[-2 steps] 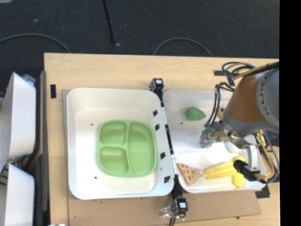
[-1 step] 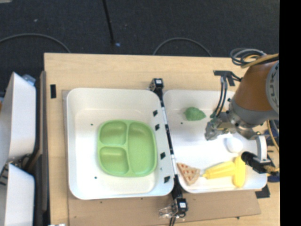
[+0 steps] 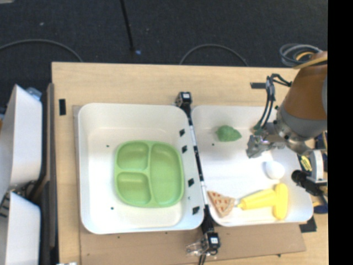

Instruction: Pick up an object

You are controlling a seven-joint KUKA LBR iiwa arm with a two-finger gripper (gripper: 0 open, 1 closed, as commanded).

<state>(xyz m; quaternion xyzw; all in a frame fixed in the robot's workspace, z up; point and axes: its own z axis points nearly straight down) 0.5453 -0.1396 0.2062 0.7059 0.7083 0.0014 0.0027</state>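
Closest to you, the yellow plastic toy hammer [image 3: 268,200] crowds the small white ball [image 3: 273,170]; your end effector [image 3: 257,146], state unreadable, could nudge either away.

Green tray [image 3: 149,173], yellow hammer [image 3: 268,200], white ball [image 3: 273,170] (plain)

We see the gripper [image 3: 257,146] hanging over the right bin [image 3: 231,173] between a green lump [image 3: 227,133] and a white egg [image 3: 273,170], with a yellow hammer [image 3: 267,201] and waffle slice [image 3: 220,204] nearer us.
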